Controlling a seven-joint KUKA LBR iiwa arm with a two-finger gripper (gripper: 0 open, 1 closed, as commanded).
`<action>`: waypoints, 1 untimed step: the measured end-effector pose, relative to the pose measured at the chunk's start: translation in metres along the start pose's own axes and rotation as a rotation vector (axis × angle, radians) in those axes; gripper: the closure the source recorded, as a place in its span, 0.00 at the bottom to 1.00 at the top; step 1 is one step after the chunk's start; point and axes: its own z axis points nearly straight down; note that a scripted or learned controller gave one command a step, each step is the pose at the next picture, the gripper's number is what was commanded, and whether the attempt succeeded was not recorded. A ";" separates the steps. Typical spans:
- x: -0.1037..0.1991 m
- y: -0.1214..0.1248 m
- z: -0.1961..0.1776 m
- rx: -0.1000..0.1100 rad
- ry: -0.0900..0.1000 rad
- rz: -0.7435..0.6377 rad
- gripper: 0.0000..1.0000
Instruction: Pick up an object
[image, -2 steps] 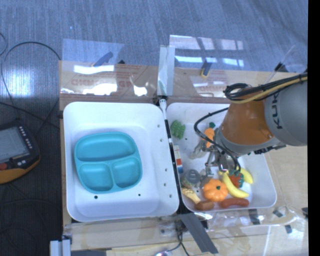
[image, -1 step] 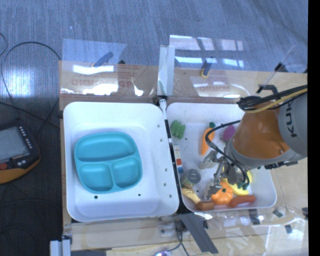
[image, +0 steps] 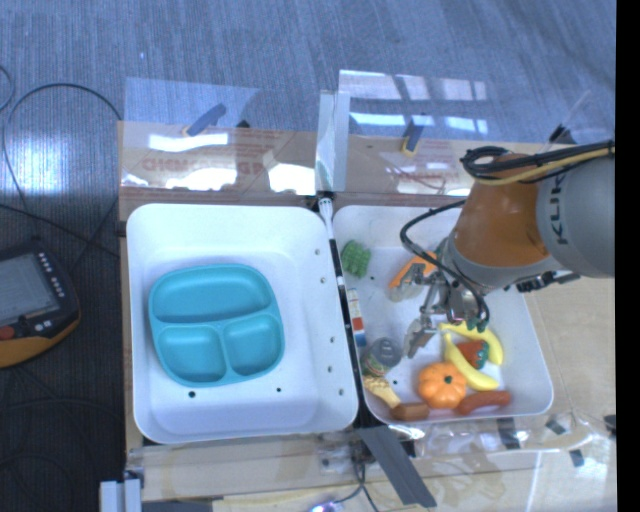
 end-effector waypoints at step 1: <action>-0.080 0.019 0.002 0.000 -0.002 -0.015 0.00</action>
